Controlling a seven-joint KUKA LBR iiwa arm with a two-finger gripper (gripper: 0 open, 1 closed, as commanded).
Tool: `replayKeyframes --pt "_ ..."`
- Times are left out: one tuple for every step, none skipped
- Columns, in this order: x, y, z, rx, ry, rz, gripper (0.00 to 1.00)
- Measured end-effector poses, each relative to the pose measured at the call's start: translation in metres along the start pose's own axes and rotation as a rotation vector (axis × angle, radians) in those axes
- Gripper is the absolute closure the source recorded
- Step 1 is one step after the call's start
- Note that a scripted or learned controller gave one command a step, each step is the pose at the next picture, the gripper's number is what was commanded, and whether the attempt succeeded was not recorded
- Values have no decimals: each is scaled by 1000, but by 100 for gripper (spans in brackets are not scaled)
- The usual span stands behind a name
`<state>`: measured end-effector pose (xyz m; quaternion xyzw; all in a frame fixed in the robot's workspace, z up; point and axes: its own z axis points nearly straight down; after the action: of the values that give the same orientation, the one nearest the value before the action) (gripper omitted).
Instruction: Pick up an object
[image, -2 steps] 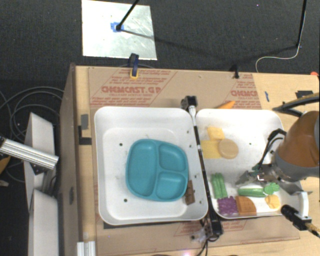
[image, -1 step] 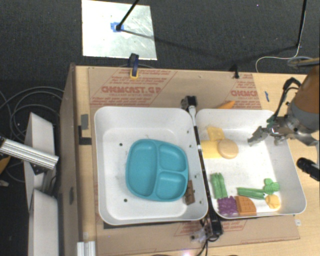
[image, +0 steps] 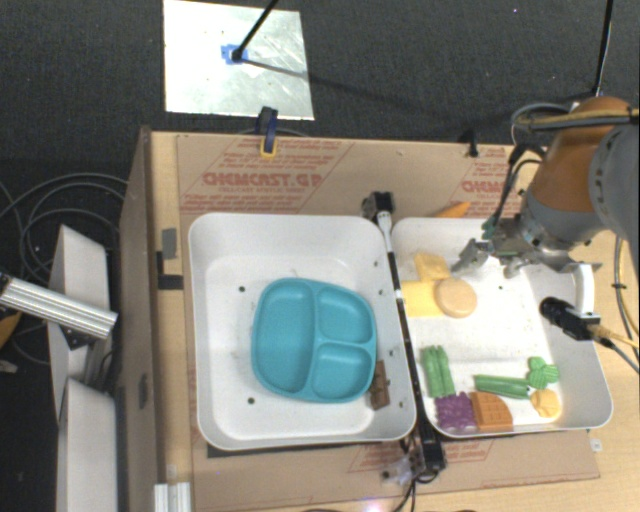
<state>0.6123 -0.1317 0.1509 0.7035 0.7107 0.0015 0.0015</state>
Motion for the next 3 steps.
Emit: replayKeyframes --pt "1 7 66 -2 2 5 0" --pt "10 -133 53 15 4 14 0" --pt "6 -1 34 -10 -3 1 0"
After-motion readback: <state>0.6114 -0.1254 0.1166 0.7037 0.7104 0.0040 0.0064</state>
